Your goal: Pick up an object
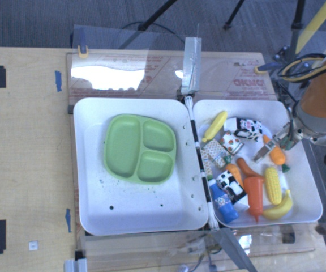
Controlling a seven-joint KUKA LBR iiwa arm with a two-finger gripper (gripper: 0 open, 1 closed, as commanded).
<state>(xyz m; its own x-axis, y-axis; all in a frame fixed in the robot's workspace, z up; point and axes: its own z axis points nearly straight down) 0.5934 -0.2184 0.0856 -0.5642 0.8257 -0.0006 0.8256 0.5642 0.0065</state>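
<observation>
Camera view shows the gripper (pixel 269 148) low in the right bin (pixel 313 200), its two fingers spread a little with nothing between them. A small orange toy (pixel 278 157) sits just beside the tips. Toys lie packed close here: a corn cob (pixel 273 185), a banana (pixel 279 207), a carrot (pixel 243 166). I think the fingers could bump the orange toy away, or pinch two toys together.

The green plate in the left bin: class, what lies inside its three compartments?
Nothing lies in the green plate; all three compartments show bare green. It sits flat in the left bin, so the bin floor beneath it is covered.
</observation>
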